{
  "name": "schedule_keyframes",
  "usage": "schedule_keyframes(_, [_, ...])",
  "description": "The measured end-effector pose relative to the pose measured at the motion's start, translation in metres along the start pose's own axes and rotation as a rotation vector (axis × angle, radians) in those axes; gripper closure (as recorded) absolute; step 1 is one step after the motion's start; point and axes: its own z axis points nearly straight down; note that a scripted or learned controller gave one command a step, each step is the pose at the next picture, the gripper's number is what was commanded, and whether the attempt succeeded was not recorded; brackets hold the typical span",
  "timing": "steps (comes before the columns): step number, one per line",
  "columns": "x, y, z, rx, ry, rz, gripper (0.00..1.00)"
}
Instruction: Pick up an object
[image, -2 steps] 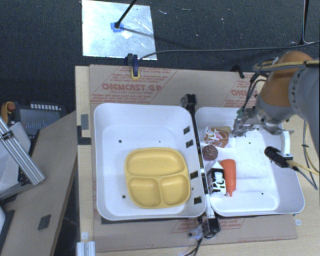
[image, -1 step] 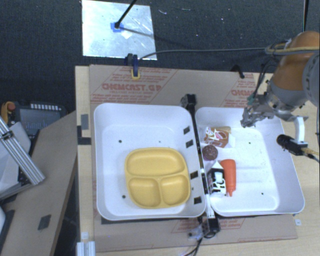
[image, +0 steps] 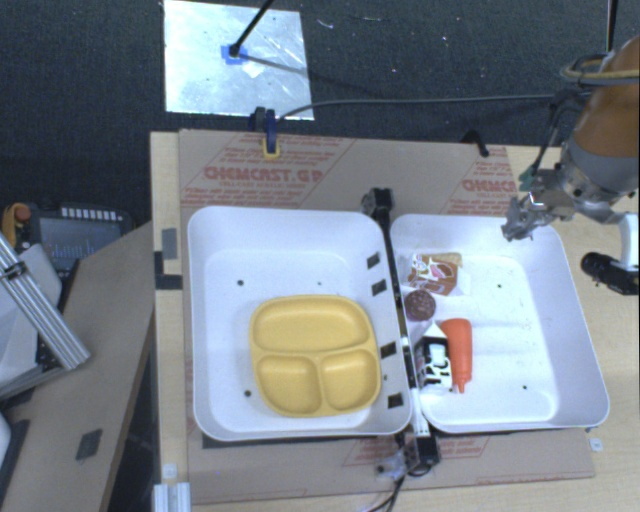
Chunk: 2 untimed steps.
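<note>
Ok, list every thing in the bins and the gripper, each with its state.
Yellow tray: upright, in the left bin.
Orange carrot: lying flat in the right bin.
Brown disc: lying flat, beside the carrot's top.
Printed packet: lying flat.
Black-and-white item: resting against the carrot.
Gripper: above the right bin's far corner.

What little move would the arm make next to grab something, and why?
Probably swing the gripper toward the picture's lower left and hover above the orange carrot-shaped toy. The gripper sits over the far right corner of the right bin, while all the small things lie along that bin's left side.
</note>
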Motion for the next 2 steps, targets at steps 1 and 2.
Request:
schedule_keyframes(1, [0.0,0.002,-0.053,0.001,0.001,-0.003,1.0])
schedule_keyframes(2, [0.061,-0.012,-0.042,0.007,0.004,-0.008,1.0])
